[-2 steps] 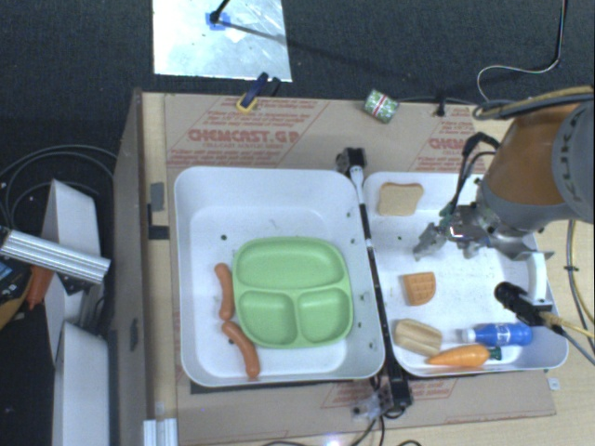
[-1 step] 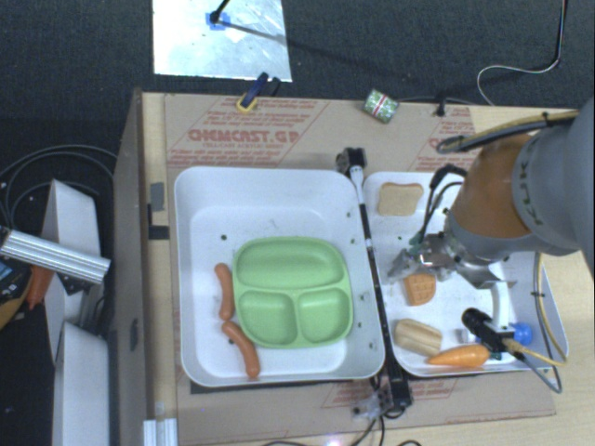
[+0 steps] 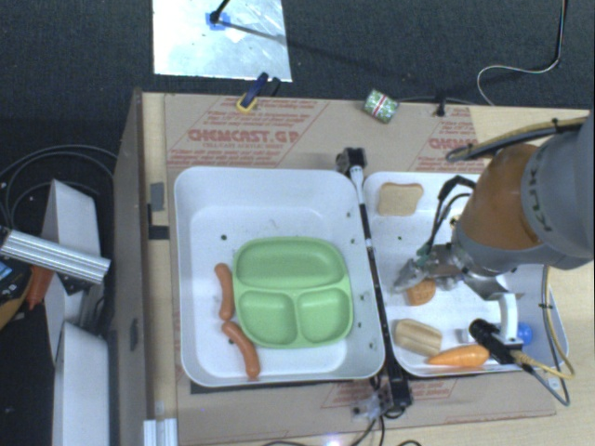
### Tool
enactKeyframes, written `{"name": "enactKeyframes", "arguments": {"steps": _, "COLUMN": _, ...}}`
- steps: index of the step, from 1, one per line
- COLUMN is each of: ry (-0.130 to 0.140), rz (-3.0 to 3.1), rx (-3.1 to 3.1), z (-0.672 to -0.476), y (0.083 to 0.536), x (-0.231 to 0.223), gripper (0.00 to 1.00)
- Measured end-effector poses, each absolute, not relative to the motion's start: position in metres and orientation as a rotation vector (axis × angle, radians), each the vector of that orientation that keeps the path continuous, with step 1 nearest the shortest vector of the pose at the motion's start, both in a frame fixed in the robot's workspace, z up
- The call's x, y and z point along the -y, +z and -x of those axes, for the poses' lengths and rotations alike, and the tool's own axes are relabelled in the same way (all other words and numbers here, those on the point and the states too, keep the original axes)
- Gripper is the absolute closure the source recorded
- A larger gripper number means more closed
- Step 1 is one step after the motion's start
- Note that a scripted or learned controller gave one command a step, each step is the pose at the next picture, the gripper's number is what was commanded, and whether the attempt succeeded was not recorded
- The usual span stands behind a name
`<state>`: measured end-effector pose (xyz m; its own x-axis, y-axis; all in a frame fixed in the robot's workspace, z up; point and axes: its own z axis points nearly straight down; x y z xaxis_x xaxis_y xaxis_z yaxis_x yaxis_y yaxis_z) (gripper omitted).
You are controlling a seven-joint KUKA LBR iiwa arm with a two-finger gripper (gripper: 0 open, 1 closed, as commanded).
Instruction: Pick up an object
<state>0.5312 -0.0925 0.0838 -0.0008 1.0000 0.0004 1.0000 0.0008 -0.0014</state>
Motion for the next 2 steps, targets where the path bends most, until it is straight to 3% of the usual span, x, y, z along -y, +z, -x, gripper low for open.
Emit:
{"name": "enactKeyframes", "arguments": {"steps": 1, "ry": -0.002, "rz": 2.220, "rx": 2.223, "z": -0.532, "y": 0.094, "x": 0.092, "gripper": 1.00}}
{"name": "enactKeyframes", "arguments": {"steps": 2, "ry": -0.007, "rz": 2.219, "rx": 2.228, "z": -0.614, "y": 0.186, "x": 0.023, "gripper": 1.00}}
